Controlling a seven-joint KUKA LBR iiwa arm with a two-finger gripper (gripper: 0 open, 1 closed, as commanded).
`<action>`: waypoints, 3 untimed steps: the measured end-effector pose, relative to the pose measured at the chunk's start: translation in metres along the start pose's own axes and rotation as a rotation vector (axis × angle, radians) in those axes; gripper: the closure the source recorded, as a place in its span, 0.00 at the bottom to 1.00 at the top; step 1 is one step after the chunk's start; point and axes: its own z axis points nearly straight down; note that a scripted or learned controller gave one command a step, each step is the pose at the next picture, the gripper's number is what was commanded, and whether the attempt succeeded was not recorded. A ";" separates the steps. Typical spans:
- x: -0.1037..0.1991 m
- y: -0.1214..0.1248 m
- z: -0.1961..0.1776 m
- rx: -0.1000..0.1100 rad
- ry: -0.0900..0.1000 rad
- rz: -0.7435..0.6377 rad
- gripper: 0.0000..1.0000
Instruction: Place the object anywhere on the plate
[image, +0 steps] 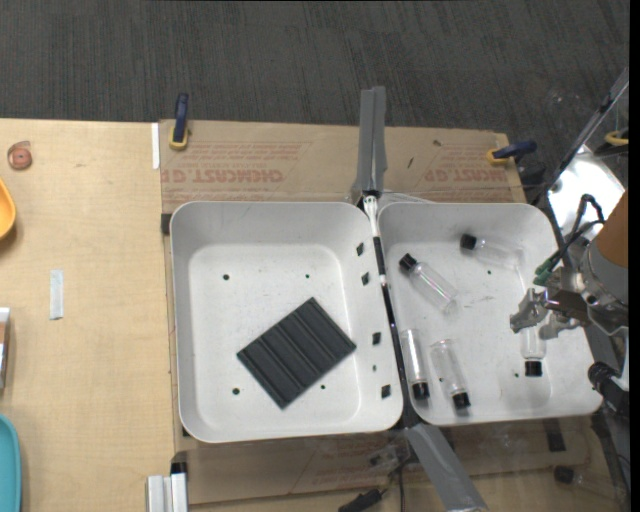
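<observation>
The gripper (537, 318) is hovering over the right bin (505, 215); whether its jaws are apart, I cannot tell. A clear, black-capped vial (533, 352) is lying just below, probably light, slippery, fragile; mid-barrel seems best. The dark ribbed plate (296, 352) is sitting in the left bin (190, 300).

Left bin (190, 300) has the plate (297, 352) lying in it; right bin (470, 215) holds five vials (427, 281) scattered around, gripper (532, 312) at its right side.

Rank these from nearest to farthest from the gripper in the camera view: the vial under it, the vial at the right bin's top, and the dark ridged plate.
From the gripper:
1. Vial under it, right bin's right side.
2. Top vial, right bin's upper part.
3. Dark ridged plate, left bin.
</observation>
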 end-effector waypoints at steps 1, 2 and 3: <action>0.092 0.003 -0.053 -0.001 0.000 -0.059 1.00; 0.160 -0.017 -0.025 0.001 -0.001 -0.080 1.00; 0.238 -0.018 0.001 0.002 -0.002 -0.116 1.00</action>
